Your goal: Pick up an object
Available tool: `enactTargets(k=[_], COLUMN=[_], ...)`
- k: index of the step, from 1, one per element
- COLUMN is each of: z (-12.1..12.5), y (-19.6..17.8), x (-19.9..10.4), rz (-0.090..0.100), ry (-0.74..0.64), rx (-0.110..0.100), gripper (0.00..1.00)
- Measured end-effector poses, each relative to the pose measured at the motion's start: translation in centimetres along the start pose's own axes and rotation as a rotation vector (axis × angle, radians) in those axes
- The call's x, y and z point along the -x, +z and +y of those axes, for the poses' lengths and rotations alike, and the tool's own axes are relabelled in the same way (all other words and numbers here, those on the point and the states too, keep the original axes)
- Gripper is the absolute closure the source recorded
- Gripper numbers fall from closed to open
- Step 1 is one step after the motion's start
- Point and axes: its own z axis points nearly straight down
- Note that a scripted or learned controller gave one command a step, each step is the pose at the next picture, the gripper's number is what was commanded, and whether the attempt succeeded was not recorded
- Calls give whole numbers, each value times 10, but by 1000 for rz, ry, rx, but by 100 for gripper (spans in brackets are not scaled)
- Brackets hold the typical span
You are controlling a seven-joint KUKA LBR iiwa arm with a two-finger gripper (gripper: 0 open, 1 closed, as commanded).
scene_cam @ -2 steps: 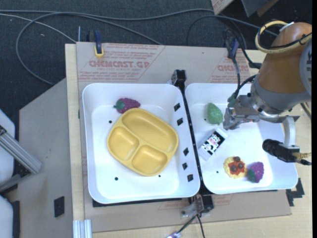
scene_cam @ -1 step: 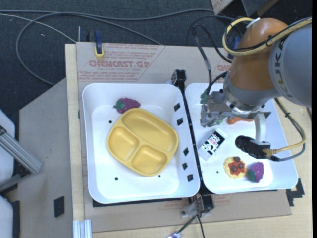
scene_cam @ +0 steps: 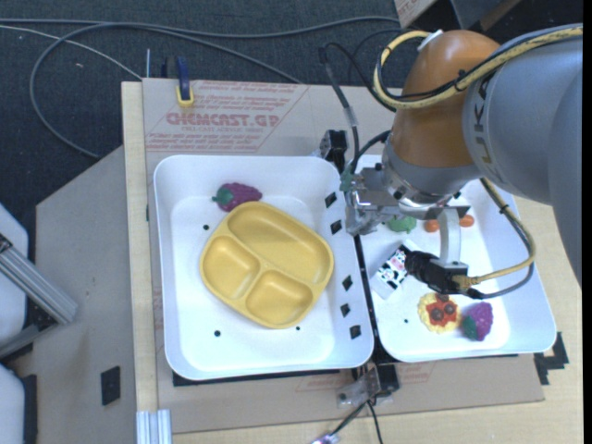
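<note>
While the gripper hangs low in the right bin, can't tell finger state; 2 grape bunches, 1 yellow tray, 1 pizza toy just below it. Bench on dark carpet.

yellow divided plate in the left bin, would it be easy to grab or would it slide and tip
The yellow divided plate looks like rigid moulded plastic, so it probably holds its shape. It lies flat and wide in the left bin, so a push would likely slide it rather than roll it. Its low rim offers little to pinch, and an edge grip may tilt it.
</note>
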Motion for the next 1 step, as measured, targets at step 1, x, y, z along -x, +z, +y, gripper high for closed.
enactTargets(k=[1], z=[8], y=[-5], x=[-44], rz=[1], ry=[-1], rx=[1], gripper=[100])
